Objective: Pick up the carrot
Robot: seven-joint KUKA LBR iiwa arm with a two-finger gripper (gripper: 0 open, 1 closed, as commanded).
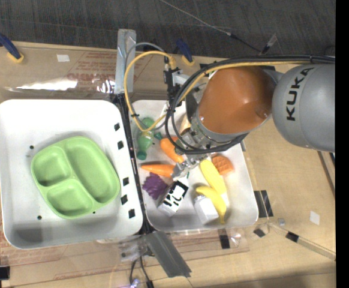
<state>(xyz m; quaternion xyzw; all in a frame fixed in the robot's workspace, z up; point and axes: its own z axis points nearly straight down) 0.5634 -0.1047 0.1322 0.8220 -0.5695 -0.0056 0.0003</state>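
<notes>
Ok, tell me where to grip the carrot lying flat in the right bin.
Probably grip the carrot across its thicker middle, coming straight down from above. It lies flat, roughly left to right, tapering leftward, with purple grapes close below, so sideways approaches look crowded.

Left bin (18, 119): a green divided plate (74, 176) is seen near its middle.
Right bin (246, 191): two carrots (158, 170), a purple item (155, 186), a banana (213, 185), a white bottle (205, 207) and green items (144, 141) are gathered.
Arm (234, 104): lowered over the right bin's far edge.
Tool (183, 164): seen just beside the carrots; grip cannot be told.
</notes>
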